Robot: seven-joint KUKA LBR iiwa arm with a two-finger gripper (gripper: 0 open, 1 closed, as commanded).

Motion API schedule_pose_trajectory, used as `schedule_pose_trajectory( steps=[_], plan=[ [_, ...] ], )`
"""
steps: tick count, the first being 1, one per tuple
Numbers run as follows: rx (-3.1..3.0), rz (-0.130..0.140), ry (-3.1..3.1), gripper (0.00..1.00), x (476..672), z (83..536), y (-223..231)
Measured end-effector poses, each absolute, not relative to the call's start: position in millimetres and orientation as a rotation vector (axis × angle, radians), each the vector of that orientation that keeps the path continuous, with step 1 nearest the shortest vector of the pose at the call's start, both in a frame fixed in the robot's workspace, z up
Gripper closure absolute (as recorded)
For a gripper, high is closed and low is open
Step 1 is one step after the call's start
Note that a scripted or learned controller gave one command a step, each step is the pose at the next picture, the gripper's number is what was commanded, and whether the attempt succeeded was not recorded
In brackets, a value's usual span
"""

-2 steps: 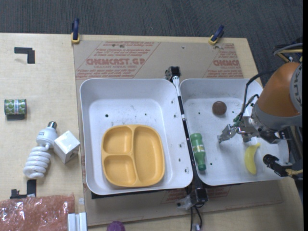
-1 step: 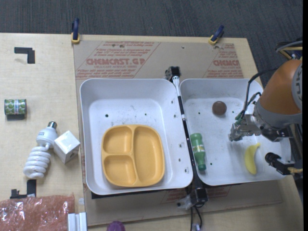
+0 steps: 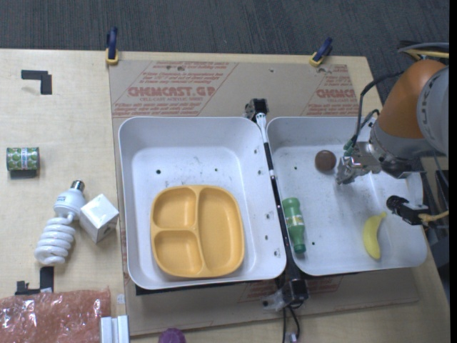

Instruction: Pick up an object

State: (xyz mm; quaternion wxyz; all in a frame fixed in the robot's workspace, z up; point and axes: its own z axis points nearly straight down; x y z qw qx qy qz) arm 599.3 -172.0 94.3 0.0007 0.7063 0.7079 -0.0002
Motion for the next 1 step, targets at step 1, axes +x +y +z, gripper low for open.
schedule_pose_trajectory(
  steps=[1],
  plan=[
    [2.218, -0.001, 2.223, 0.00, 599.3, 94.3, -172.0]
  ],
)
